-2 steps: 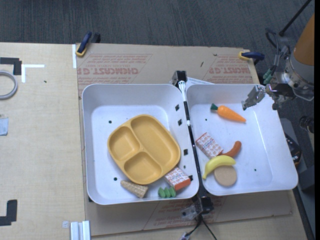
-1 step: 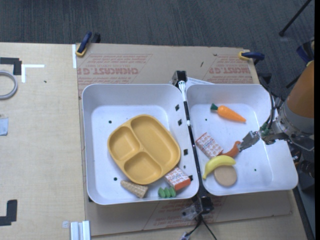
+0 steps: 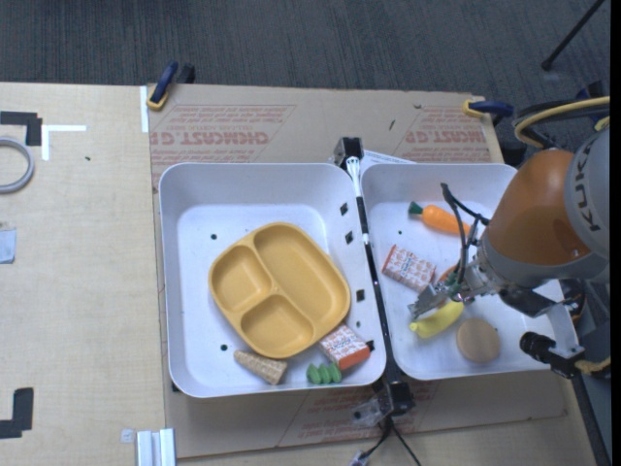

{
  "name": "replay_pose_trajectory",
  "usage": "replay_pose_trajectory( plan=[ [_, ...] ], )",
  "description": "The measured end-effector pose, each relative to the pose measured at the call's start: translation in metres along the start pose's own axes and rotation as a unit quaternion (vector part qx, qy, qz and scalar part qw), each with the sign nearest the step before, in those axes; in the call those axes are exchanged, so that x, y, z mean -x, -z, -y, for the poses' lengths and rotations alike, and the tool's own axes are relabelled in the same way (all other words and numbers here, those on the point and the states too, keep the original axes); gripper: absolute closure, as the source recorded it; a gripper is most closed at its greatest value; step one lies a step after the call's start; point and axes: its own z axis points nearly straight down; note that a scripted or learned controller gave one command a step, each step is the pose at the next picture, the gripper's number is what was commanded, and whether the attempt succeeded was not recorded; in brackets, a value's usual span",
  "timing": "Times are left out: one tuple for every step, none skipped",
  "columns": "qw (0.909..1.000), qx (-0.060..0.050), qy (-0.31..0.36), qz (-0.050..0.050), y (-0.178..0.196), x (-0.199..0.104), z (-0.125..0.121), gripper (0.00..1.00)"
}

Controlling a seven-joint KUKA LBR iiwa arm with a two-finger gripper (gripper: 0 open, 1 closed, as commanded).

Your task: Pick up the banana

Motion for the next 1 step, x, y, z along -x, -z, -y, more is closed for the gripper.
replay_pose_trajectory(
  plan=[
    [1.0000, 0.001, -0.001, 0.000, 0.0097, 0.0007, -0.0007, 1.00]
  ],
)
